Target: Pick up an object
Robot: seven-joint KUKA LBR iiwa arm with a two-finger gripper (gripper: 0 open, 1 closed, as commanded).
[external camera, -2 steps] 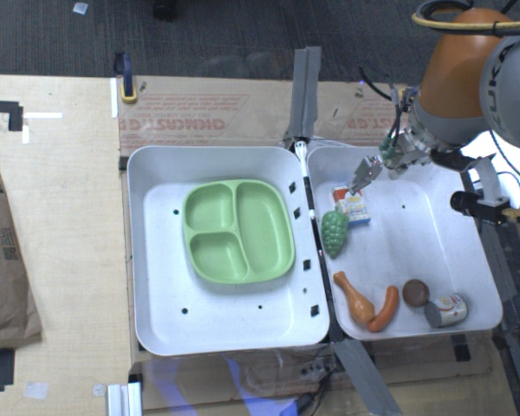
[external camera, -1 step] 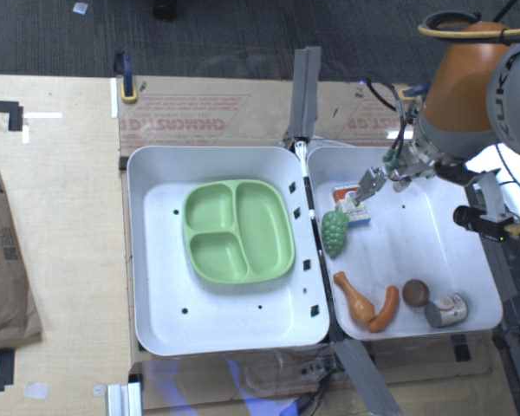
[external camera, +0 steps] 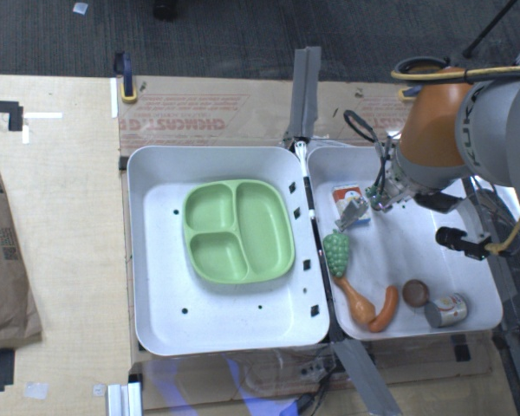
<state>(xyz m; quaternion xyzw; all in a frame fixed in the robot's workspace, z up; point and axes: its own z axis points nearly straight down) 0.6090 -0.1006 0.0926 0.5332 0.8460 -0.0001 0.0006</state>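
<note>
I see the two-finger gripper [external camera: 354,217] just above the bumpy green grape bunch [external camera: 335,252]; grip state unclear.

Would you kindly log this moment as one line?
gripper: above right white bin, near green grape bunch | grasp: unclear | green divided plate: left bin
</note>
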